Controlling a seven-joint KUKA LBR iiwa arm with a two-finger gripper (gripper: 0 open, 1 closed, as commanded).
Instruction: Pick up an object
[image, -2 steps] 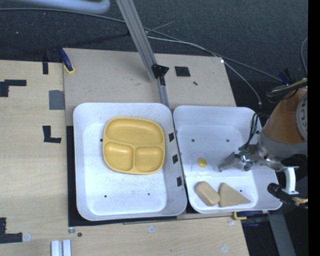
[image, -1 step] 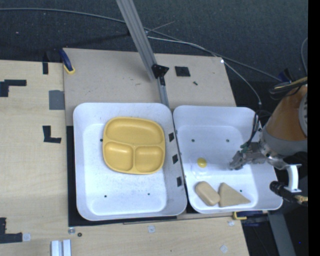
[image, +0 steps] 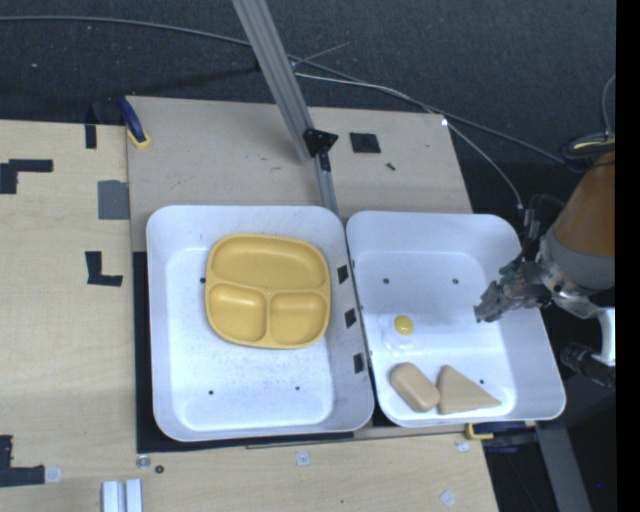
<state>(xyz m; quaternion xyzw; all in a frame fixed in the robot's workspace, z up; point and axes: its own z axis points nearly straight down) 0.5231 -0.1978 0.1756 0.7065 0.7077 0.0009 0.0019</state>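
I see the gripper (image: 492, 305) over the right bin (image: 450, 232); finger state I cannot tell. A yellow ball (image: 403, 325) and 2 tan pieces (image: 440, 389) lie below.

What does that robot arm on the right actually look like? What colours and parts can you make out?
The arm is bulky and rounded, with an orange-brown band above a grey wrist section. Below that sit white fittings and dark, cable-like parts. It ends in a small, dark metallic gripper that tapers toward the right-hand white bin. No lettering or logos can be made out.
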